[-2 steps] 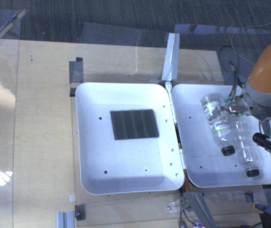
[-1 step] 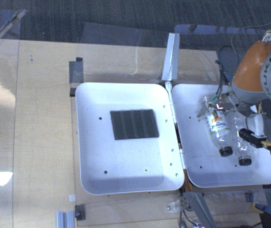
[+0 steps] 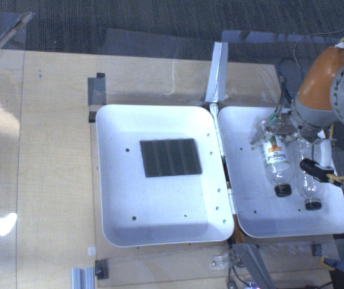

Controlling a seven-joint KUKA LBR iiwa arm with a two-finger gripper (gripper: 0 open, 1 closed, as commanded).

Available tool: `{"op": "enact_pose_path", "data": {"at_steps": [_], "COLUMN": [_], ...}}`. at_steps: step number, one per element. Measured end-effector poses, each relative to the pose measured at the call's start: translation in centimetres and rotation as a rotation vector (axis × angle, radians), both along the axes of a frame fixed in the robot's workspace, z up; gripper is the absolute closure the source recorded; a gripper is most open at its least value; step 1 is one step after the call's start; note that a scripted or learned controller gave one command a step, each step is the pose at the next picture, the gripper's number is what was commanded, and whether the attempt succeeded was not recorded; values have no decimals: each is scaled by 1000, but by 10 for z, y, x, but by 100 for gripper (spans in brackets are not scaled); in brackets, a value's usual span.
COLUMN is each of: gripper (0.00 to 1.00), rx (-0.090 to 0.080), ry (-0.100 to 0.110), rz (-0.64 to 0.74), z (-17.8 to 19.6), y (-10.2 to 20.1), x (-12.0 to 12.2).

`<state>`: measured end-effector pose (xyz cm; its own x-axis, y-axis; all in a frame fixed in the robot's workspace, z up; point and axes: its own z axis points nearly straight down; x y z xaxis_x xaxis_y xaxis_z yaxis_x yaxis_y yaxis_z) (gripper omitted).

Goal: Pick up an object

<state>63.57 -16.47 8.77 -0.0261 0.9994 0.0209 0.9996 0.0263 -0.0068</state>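
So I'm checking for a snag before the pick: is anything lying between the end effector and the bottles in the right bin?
Nothing visible does. The end effector hangs right at the upper end of the labelled bottle; the second bottle lies just beside it.

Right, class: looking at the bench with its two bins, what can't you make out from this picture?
- Gripper: its fingers are lost among the clutter over the right bin; open or shut can't be told.
- Bottle: label print too small to read.
- Arm: cut off by the picture's right edge.
- Dark ribbed pad in the left bin: material unclear.
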Motion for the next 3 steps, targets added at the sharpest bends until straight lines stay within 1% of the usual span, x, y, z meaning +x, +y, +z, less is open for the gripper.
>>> {"op": "enact_pose_path", "data": {"at_steps": [1, 2, 3], "gripper": [100, 100, 100], "rx": [1, -5, -19], "ry": [-1, 4, -13], "rz": [6, 123, 225], "z": [10, 0, 98], "y": [3, -1, 100], "x": [1, 1, 31]}}
